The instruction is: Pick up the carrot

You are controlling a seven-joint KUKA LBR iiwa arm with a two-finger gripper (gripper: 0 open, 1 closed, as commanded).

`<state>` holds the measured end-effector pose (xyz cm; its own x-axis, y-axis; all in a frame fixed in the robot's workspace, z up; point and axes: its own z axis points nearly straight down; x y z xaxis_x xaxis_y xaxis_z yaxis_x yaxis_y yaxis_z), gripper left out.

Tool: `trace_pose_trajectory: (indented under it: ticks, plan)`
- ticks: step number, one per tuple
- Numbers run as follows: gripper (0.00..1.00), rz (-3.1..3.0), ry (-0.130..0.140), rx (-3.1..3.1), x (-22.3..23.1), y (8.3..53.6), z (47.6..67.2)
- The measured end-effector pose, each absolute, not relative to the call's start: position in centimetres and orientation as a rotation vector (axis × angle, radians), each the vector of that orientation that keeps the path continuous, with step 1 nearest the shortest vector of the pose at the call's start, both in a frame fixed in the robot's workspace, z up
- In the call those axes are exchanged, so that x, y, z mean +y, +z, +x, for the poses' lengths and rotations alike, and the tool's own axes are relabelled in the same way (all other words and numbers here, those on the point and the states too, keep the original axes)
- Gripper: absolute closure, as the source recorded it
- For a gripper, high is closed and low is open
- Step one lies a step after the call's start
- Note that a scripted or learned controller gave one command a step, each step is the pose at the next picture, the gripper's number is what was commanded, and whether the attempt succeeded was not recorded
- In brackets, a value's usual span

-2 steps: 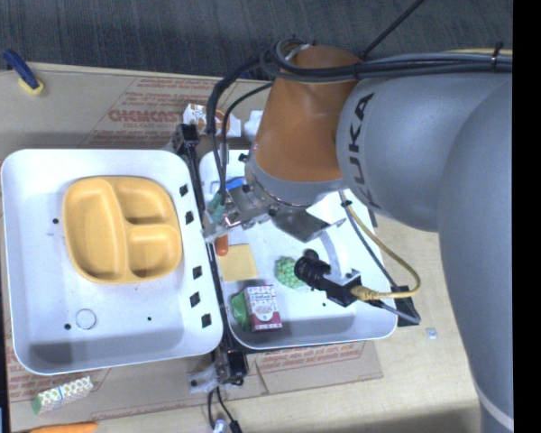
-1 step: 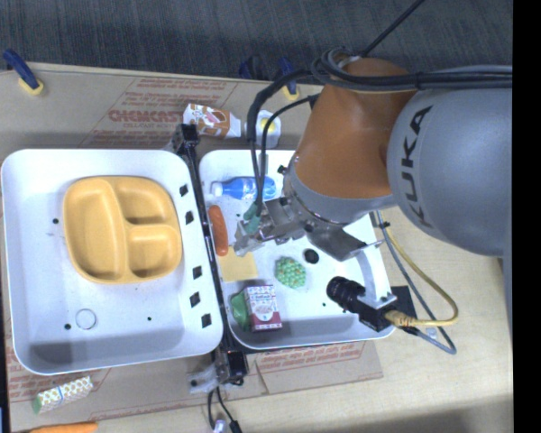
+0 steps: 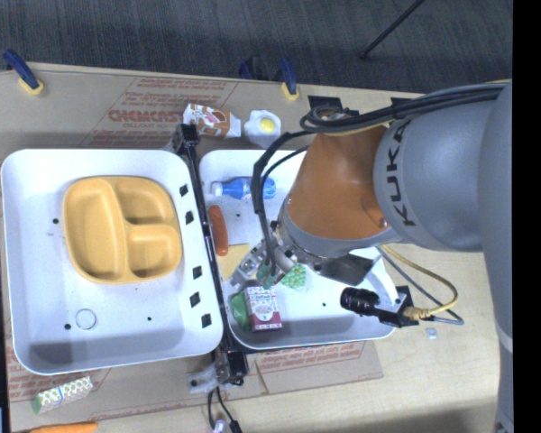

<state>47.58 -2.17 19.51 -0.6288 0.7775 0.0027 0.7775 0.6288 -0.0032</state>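
The claw (image 3: 263, 269) hangs low in the right bin (image 3: 361, 330), its grip unreadable from here, and the carrot (image 3: 219, 229) lies just up-left of it by the divider: light, stiff, smooth-skinned, best pinched across its middle.

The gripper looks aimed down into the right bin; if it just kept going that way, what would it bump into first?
Probably the green item beside the gripper, or the bare floor of the right bin. Depth is hard to judge from above. The carrot lies off to the side, out of that line.
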Motion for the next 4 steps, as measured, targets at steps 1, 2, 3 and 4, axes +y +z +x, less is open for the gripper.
trace_pose_trajectory:
  ticks: [1, 2, 3, 4]
  plan:
    - [1.00, -1.006, 0.001, -2.978, -5.4, 28.7, 51.5]
    - [1.00, -1.196, 0.002, -2.901, 1.1, 19.1, 47.9]
    - [1.00, -1.427, 0.003, -2.798, -2.2, 24.8, 51.0]
    - [1.00, -1.343, 0.004, -2.836, 2.7, 19.2, 47.6]
